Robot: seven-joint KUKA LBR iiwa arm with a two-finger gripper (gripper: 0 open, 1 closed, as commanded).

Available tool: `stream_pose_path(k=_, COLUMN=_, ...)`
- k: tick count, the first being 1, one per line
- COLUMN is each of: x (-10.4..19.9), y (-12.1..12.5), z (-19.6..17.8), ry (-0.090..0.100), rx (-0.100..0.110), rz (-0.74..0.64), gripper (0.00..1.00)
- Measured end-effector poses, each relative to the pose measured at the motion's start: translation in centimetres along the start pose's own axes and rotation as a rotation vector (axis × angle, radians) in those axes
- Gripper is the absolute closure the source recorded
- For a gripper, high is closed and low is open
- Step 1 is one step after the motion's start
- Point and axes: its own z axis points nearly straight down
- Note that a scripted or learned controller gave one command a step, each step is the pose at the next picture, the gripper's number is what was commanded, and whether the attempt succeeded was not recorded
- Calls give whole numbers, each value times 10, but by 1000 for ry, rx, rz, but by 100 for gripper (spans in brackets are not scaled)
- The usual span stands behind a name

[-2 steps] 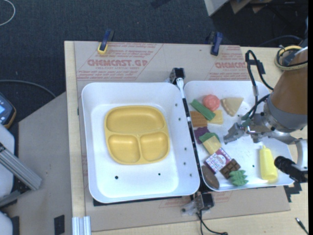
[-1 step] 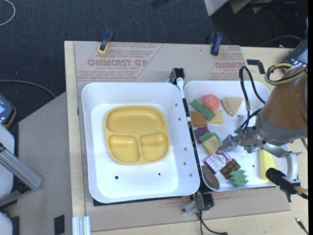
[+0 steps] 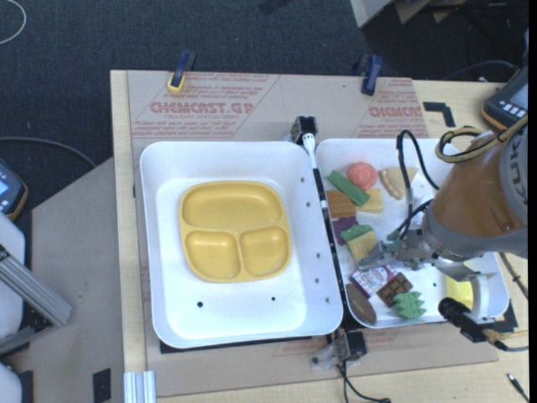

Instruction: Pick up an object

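Honestly, you cannot tell how the gripper (image 3: pixel 394 257) fingers stand, but the small packet (image 3: pixel 372 277) below looks light and slippery, so take it by the edges.

Both bins are white: the left bin (image 3: pixel 159 225) carries a mustard-yellow divided plate (image 3: pixel 234 229), while the right bin (image 3: pixel 336 154) holds a mix of a coral-pink ball (image 3: pixel 362 174), a green bar (image 3: pixel 349 186), a purple piece (image 3: pixel 344 226), a brown chocolate-like block (image 3: pixel 393 288) and a bright green toy (image 3: pixel 409 305). The arm (image 3: pixel 474 204) is grey with an orange band (rather coppery here). The bench board (image 3: pixel 210 99) is tan with red lettering.
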Motion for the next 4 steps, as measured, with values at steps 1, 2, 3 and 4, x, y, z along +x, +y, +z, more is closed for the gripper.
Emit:
stream_pose_path(k=1, x=-1, y=3, z=-14, ry=-7, rx=-13, rz=0, gripper=100)
stream_pose_path(k=2, x=1, y=3, z=-57, ry=-6, rx=-3, rz=-2, gripper=100)
stream_pose_path(k=3, x=-1, y=-5, z=-109, ry=-7, rx=-5, rz=-1, gripper=100)
stream_pose_path(k=4, x=-1, y=-4, z=-136, ry=-6, rx=-4, rz=-2, gripper=100)
